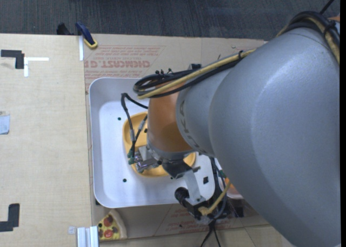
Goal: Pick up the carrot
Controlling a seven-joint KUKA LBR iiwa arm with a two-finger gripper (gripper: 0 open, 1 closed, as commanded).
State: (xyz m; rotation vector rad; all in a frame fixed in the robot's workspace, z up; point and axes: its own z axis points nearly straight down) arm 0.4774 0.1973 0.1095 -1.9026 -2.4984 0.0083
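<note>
The grey arm with its orange band [165,124] reaches down into the left white bin [108,148] and covers most of the view. My gripper [141,160] sits low over a yellow object [131,131] near the bin's middle, its tip hidden under the wrist. A small orange patch [231,187] peeks out beside the arm at the right; I cannot tell whether it is the carrot. No carrot shows clearly anywhere.
The bin rests on brown cardboard [124,59] on a pale wooden bench [43,132]. A toy pizza slice [108,227] lies outside the bin's near corner. A blue and yellow clamp [86,35] sits at the bench's far edge. Cables loop along the arm.
</note>
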